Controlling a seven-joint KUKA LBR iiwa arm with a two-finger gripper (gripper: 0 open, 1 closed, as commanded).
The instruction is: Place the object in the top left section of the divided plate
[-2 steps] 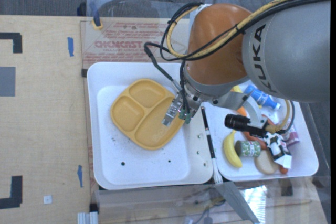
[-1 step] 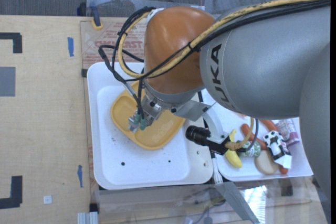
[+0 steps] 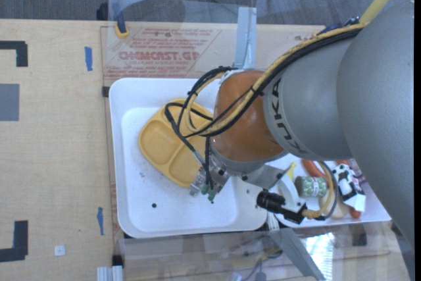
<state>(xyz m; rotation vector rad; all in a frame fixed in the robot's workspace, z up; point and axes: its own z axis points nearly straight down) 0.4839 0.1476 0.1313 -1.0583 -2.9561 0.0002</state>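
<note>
Camera view has the arm's orange wrist hanging over the yellow divided plate in the left bin, gripper state impossible to tell.

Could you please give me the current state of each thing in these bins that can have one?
Yellow plastic divided plate: lying flat in the left white bin, partly covered by the arm.
Grey two-finger gripper: low over the plate's near edge.
Small mixed objects: piled in the right bin.
</note>
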